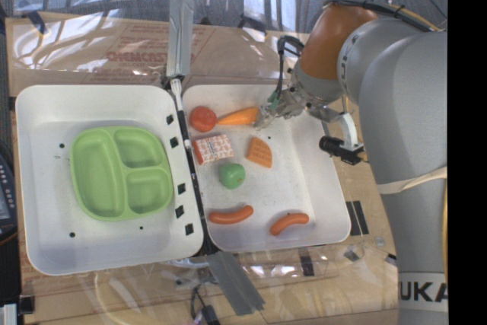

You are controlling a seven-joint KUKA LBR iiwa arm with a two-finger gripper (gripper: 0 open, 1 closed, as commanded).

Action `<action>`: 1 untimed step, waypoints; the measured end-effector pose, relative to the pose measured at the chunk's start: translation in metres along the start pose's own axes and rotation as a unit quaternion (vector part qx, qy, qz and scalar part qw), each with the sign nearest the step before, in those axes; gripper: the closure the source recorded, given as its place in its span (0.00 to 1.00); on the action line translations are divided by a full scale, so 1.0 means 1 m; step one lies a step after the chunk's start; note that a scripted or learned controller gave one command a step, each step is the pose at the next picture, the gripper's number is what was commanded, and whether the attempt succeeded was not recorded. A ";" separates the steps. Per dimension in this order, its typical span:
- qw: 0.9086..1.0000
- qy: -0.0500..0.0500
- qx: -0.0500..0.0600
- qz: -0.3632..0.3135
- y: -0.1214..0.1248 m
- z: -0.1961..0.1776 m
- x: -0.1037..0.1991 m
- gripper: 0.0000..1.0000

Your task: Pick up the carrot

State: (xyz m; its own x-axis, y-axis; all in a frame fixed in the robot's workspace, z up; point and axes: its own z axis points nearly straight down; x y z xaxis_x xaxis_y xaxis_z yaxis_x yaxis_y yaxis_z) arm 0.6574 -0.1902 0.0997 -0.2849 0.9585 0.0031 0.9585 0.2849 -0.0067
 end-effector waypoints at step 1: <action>1.000 0.002 0.003 0.000 -0.001 0.001 0.001 0.00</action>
